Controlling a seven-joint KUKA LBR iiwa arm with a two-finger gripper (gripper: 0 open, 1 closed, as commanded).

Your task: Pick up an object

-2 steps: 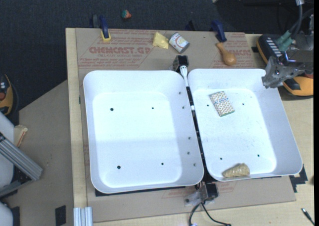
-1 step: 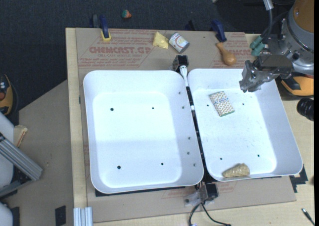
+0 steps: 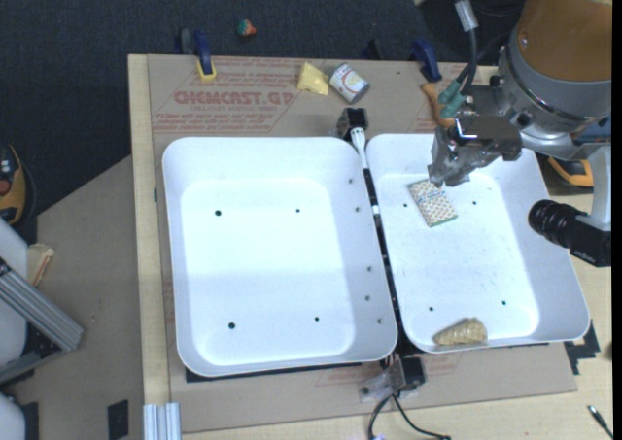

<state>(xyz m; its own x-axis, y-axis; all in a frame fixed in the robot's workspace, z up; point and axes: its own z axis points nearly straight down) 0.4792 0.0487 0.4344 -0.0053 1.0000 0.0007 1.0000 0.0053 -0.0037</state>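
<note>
1. On the bench, the right bin [image 3: 554,312] is the work area; it lies just beside the left bin [image 3: 194,234], rims touching along the middle. The advice here is to keep every motion inside the right bin's walls.
2. The arm [image 3: 569,40] reaches in from the far right, its wrist over the far part of the right bin. A straight vertical descent seems best, since a slanted one could catch the far rim.
3. The gripper [image 3: 445,176] hangs at the far edge of the patch [image 3: 433,203], a small patterned flat piece lying in the far left part of the right bin. Whether its fingers are spread or pressed together I cannot tell, and nothing shows between them, so I judge the patch not yet held.
4. The patch looks thin and flat, so it probably needs fingertips pressed right to the floor, straddling its short width, then a slow squeeze.
5. The lump [image 3: 460,333], a tan piece at the near rim of the same bin, lies well apart from the gripper. It looks bulkier and may be the easier fallback if the patch slips.
</note>
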